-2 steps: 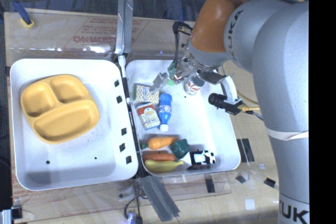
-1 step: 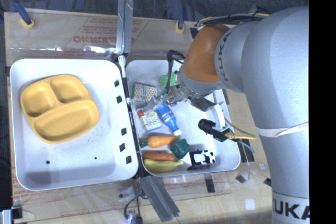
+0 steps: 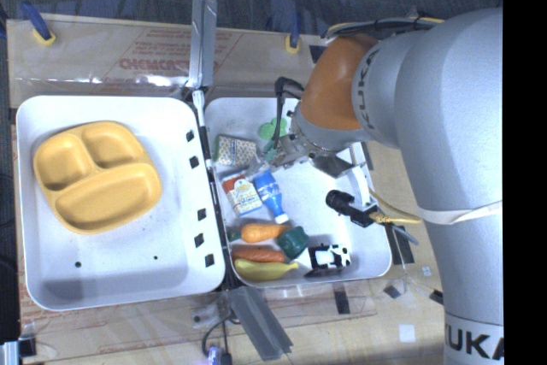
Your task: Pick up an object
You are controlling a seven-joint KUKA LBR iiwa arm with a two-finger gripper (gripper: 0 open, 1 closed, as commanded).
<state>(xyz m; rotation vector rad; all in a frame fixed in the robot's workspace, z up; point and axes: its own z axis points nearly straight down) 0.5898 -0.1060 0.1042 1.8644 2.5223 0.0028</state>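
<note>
My gripper point(image 3: 278, 148) reaches down into the right bin point(image 3: 363, 256) near its back left part. It hangs just below a small green object point(image 3: 270, 130) and right of a patterned packet point(image 3: 234, 151). A blue bottle point(image 3: 270, 194) and a red and white carton point(image 3: 243, 194) lie just in front of the gripper. Nearer the front edge are a carrot point(image 3: 263, 232), a dark green block point(image 3: 292, 241), a red sausage-like piece point(image 3: 256, 254), a banana point(image 3: 265, 269) and a black and white toy cow point(image 3: 330, 258). I see nothing held by the gripper.
The left bin point(image 3: 51, 282) holds a yellow divided plate point(image 3: 96, 175) in its back half. A ridge with black clips point(image 3: 202, 209) separates the two bins. The arm's large grey body point(image 3: 444, 124) covers the right side of the bench.
</note>
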